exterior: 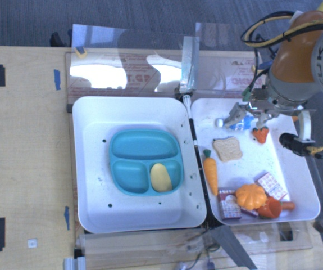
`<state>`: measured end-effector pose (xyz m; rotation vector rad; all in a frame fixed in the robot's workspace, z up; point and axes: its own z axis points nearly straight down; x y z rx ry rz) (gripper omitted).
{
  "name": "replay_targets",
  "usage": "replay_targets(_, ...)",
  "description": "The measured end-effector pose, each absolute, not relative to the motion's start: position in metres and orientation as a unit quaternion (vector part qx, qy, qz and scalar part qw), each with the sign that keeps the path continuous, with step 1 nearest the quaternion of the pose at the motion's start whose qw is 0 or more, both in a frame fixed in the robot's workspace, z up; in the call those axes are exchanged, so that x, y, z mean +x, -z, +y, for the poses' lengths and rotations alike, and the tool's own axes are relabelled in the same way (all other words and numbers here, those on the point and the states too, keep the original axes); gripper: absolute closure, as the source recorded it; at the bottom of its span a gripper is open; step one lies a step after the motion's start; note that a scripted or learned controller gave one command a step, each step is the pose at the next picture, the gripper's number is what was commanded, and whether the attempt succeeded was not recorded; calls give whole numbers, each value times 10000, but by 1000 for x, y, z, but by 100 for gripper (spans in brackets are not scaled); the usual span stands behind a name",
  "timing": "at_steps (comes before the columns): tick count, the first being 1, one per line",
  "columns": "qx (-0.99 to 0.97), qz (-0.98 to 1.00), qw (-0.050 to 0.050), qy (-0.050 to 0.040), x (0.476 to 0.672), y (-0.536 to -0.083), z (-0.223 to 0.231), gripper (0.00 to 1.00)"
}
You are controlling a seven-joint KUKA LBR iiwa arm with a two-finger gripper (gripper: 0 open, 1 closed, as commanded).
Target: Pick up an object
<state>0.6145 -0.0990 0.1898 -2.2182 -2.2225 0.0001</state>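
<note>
gripper [255,112] low at right bin [304,176] far edge | finger state: cannot tell | above small red piece [260,134] | risk: crowding blue item [241,123] spoils the grasp

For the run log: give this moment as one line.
hand: low over right bin's far end | grasp: unconfirmed | nearest: blue item, bread slice | left bin: tray, yellow item
</note>
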Motion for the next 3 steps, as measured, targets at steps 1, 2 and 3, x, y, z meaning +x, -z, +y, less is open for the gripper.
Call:
replay_targets(1, -6241, -7814, -32, 21, 610, -264, -61, 0)
replay_targets(2, -5474, -8368, 29, -16, 616, -136, -101, 0)
replay_targets(3, -5405, -8414, -32, 16, 607, -88, -107, 0)
